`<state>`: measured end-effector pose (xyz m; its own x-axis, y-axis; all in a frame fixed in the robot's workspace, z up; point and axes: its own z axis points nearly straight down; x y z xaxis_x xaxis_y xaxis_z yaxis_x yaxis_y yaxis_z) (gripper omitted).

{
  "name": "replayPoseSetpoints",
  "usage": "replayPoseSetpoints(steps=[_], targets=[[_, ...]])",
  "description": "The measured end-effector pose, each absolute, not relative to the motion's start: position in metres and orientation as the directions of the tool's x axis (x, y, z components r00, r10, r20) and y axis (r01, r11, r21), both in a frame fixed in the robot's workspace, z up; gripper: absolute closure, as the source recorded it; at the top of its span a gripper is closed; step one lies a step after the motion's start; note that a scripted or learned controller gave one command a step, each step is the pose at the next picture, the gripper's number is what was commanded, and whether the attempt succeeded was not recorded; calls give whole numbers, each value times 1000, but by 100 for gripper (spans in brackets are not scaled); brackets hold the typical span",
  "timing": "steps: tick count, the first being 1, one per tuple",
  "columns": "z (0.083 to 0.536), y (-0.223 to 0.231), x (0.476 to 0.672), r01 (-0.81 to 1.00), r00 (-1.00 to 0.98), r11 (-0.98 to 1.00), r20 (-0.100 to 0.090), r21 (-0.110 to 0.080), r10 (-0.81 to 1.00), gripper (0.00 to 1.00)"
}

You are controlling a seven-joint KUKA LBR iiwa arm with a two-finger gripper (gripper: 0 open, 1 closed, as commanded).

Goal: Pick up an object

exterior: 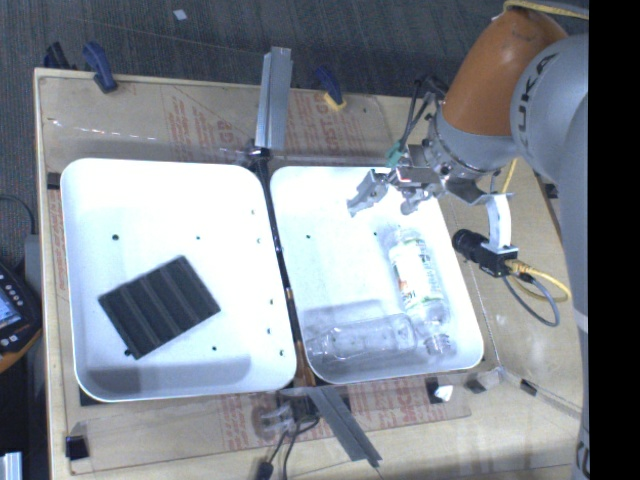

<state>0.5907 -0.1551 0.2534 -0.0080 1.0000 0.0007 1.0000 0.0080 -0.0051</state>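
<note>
The pincer [392,192] hung open and empty above the right bin [300,268]; the clear bottle [415,273] looked light and slippery, best gripped mid-body

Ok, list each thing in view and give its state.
Gripper: open, holding nothing, above the right bin's far end.
Labelled bottle: lying flat in the right bin.
Clear bottle: lying flat along the near wall.
Black ridged panel: flat in the left bin.

arm [560,78]: "KUKA" lettering, partly visible | bottle label [412,276]: print unreadable
</note>
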Motion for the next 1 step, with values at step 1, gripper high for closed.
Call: replayPoseSetpoints(steps=[1], targets=[[157, -210, 554, 974, 226, -226, 0, -6, 974, 0]])
